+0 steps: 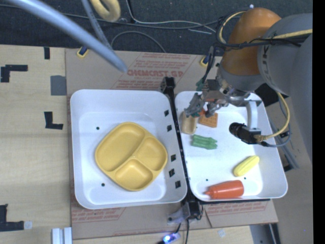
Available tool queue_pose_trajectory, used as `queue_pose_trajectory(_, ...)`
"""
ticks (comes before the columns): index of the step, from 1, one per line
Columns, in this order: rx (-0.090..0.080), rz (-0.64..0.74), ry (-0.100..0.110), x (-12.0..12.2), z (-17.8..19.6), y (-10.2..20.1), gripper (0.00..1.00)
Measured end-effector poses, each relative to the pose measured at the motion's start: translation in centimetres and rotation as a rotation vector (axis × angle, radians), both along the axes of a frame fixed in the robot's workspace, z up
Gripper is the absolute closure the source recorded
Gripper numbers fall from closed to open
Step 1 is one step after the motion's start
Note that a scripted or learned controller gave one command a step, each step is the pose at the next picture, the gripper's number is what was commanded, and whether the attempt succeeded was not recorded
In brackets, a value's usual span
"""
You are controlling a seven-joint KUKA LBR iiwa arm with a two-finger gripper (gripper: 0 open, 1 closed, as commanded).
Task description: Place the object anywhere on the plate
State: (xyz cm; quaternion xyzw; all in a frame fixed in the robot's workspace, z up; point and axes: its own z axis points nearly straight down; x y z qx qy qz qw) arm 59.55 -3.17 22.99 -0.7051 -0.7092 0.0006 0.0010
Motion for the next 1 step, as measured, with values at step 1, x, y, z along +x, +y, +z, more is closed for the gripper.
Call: queue_pose_trajectory(1,0.000,0.001,-0.001,-0.07,0.84,5.44,1.00)
